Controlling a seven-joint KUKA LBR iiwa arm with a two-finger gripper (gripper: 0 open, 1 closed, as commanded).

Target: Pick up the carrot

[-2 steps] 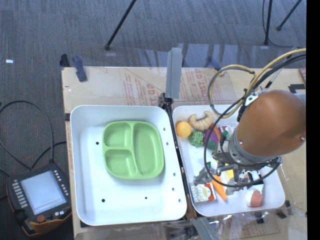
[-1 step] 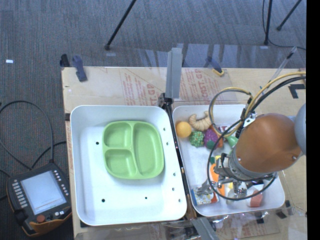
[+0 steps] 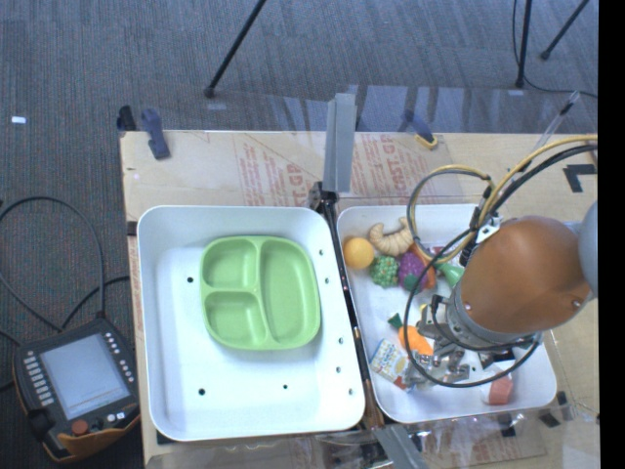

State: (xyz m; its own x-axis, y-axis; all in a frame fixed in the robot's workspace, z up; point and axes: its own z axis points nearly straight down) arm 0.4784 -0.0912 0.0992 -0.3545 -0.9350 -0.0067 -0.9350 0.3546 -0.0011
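End effector (image 3: 437, 352) low in right bin (image 3: 542, 384), under arm's orange band (image 3: 522, 272); finger state: cannot tell, wrist and cables hide it. Carrot (image 3: 416, 339) just beside it, left side, mid-bin: small orange piece, green top (image 3: 395, 320) toward upper left, long axis hard to judge, partly hidden. Green plate (image 3: 262, 291) in left bin (image 3: 166, 360). Orange fruit (image 3: 358, 252), broccoli (image 3: 384, 271) further up.

place: robotics lab | signs: teach pendant (image 3: 78, 389) on carpet; tripod legs (image 3: 239, 35); plywood bench (image 3: 234, 169)
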